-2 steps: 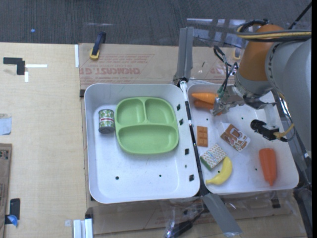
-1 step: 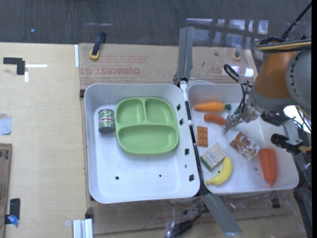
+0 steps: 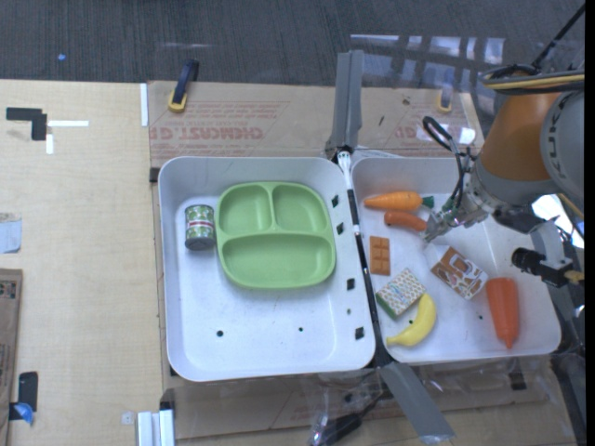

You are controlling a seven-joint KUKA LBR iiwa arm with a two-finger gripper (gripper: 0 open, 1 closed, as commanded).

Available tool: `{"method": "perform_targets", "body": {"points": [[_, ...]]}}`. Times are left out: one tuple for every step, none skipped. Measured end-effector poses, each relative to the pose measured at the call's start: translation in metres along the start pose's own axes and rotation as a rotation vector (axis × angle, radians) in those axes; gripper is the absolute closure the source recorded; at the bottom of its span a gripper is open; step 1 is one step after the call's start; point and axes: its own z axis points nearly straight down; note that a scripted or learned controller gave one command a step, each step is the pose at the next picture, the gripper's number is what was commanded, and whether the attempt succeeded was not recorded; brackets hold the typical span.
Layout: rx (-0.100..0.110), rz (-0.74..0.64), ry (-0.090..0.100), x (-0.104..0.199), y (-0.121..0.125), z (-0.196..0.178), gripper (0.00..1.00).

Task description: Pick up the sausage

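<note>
Two shallow white bins sit side by side on a bench, seen from above at a slant. The left bin (image 3: 186, 323) holds a green divided plate (image 3: 276, 234) near its middle, with a small can (image 3: 199, 227) just beside the plate at nine o'clock.

The right bin (image 3: 535, 340) is more crowded. A carrot (image 3: 394, 200) lies near its upper left corner, and the sausage (image 3: 406, 219), short and orange-red, lies just below it, close enough that the two nearly touch. Toward six o'clock from the sausage are a small orange cracker (image 3: 379, 255), then a patterned box (image 3: 402, 291), then a banana (image 3: 416, 324) at the bin's lower edge. A brown snack packet (image 3: 457, 273) rests near the bin's centre, and a long red-orange vegetable (image 3: 503, 311) lies at about four o'clock.

The grey arm (image 3: 525, 147), with its orange band, reaches in from the right. Its gripper (image 3: 439, 225) hangs low over the right bin, its tip just beside the sausage at three o'clock. The tip is too small and blurred to say whether it is released or clenched, and I cannot tell whether it touches the sausage.
</note>
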Motion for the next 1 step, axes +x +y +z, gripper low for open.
{"method": "perform_targets", "body": {"points": [[0.003,0.338,0.001,0.0301,0.0744,-0.0903,1.0]]}}
